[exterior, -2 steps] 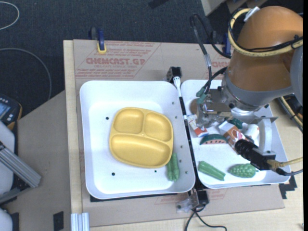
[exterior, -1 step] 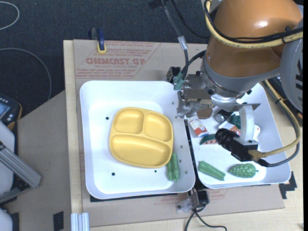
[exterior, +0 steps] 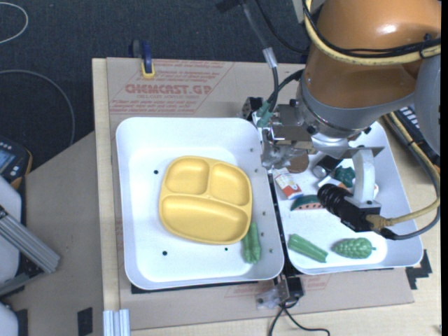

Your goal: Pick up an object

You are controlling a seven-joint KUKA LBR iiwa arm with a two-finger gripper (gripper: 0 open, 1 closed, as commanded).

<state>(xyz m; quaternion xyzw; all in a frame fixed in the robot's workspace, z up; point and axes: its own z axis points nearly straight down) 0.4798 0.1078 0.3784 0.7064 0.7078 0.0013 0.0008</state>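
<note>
Clutter crowds the right bin (exterior: 400, 187) beneath the tool (exterior: 308, 161), whose grip state cannot be told.

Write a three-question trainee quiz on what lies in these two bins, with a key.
1. True or false: the yellow divided plate lies in the left bin.
2. Which lies beside that plate, near the bin's right wall? A) a green pickle B) a red ball C) a spoon
3. Fill in: the bumpy green toy sits at the front of the ____ bin.

Key: 1 true. 2 A. 3 right.
</note>
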